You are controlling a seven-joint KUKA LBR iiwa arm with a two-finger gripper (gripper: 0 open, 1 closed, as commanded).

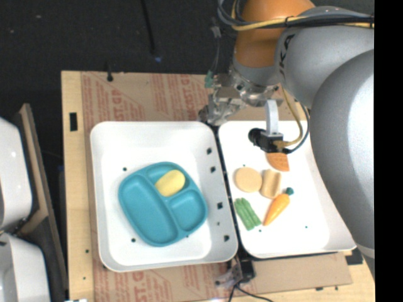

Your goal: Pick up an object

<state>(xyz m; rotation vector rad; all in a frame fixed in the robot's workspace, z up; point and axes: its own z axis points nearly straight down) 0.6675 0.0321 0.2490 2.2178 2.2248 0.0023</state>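
My gripper (215, 111) hangs from the orange-banded wrist over the far end of the divider between the two bins. Nothing shows between it and the bins. In the right bin (327, 225) lie a tan round disc (247, 180), a tan cylinder (271, 183), a toy carrot (277, 207), a green ridged piece (247, 212) and an orange wedge (278, 161). They sit in front of and to the right of the gripper. In the left bin (107, 150) a blue divided plate (148, 216) carries a yellow lump (170, 182).
A black part with a grey strap (264, 136) hangs from the arm over the far side of the right bin, just above the orange wedge. The big grey arm body covers the right bin's right side. Cardboard lies beneath both bins.
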